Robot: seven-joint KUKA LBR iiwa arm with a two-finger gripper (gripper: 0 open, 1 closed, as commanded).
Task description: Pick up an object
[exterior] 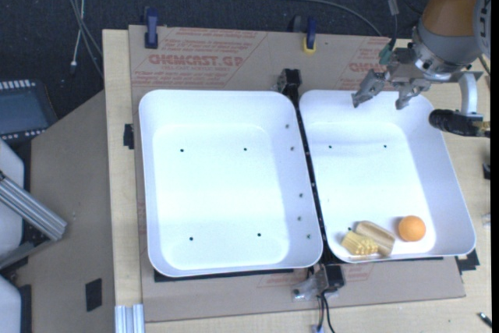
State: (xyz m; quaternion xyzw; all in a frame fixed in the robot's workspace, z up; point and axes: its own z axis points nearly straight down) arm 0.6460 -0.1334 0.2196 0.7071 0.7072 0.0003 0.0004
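Pincer [385, 96]: hung over the far rim of the right bin [437, 168], fingers spread apart, nothing between them. Arm [456, 4], grey with orange band, entered from the upper right.

Ball [412, 228]: orange, round, lay in the right bin's near right corner, well apart from the pincer, at the opposite end of the bin.

Roll [376, 232]: tan, oblong, lay just left of the ball, close to it, whether touching could not be told.

Corn [360, 245]: yellow, knobbly piece, touched the roll's near side and sat close to the bin's near rim.

All three items were clustered along the near edge; the ball had the right wall near it. The middle and far floor of the right bin lay bare between items and pincer.

Left bin [226, 183]: white, floor bare, abutted the right bin along a shared middle edge.

Table [121, 168]: pale board under both bins, with printed cardboard [234, 54] at the far side and two blue clamps [151, 26].
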